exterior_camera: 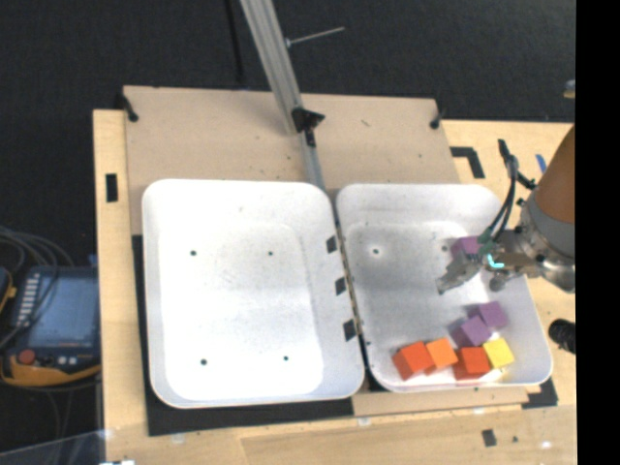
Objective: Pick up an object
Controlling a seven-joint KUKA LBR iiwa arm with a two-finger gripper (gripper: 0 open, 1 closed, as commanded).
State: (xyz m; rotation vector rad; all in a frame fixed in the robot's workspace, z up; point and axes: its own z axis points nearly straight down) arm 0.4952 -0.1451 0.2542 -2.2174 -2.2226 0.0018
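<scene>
My gripper [473,269] hangs over the right bin [407,211], in its right half, with the arm coming in from the right edge. A small purple block [467,247] shows right at the gripper's upper left side, touching or just behind it; whether it is gripped is unclear. Several more blocks lie in the bin's front right corner: two purple ones [483,322], a yellow one [499,352], and orange and red ones [443,356] in a row along the front wall.
The left bin [237,289] sits beside the right one, with a dark divider between them. A slanted metal pole [276,56] rises from the back of the bench. A teach pendant [53,323] lies off the bench at far left.
</scene>
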